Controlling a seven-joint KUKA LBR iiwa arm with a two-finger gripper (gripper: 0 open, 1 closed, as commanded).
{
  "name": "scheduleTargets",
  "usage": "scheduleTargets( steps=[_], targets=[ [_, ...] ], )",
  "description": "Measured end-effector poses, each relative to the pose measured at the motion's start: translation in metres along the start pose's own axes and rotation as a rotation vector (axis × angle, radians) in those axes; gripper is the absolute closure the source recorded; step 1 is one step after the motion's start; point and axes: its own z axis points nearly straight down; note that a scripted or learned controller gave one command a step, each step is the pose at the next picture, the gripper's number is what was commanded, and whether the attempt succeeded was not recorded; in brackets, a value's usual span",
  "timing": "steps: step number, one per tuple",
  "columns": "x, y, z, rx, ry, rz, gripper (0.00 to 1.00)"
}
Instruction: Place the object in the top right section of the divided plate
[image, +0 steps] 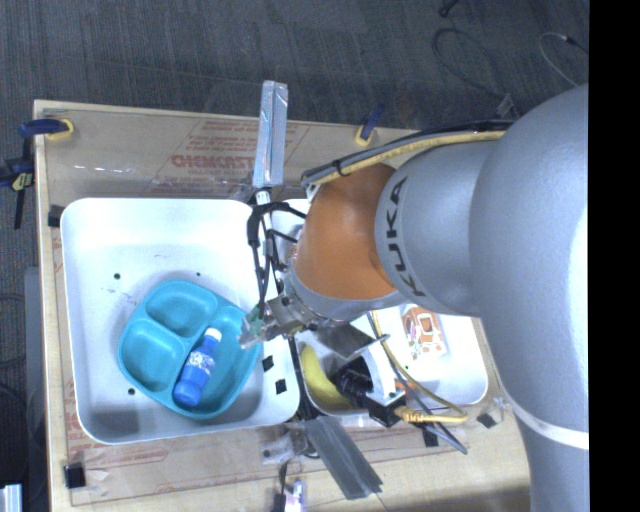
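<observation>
Found the blue divided plate (150, 350) low in the left bin (100, 240), set askew, its lower rim close to the bin's near wall. Noted bare white floor above and to the left of the plate, and little room at its right side, close to the wall shared with the right bin (470, 375). Saw a blue bottle (198, 368) with a white cap lying in the plate's long right-hand compartment, cap pointing up and right. Placed the gripper (258, 328) at the plate's right rim, just beside the bottle's cap end and apart from it. Could not tell whether the gripper was spread or pressed together. Spotted a yellow object (315, 375) in the right bin, partly under the arm (440, 230).
</observation>
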Motion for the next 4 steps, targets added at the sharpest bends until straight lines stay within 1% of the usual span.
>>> scheduleTargets(
  steps=[1,2,3,4],
  targets=[
    [0.030,0.009,-0.005,-0.002,-0.001,-0.128,1.00],
    [-0.036,-0.011,-0.001,-0.002,-0.001,-0.382,1.00],
    [0.003,0.001,0.000,0.000,0.001,-0.628,1.00],
    [-0.014,0.061,-0.002,-0.004,-0.004,-0.877,1.00]
  ],
)
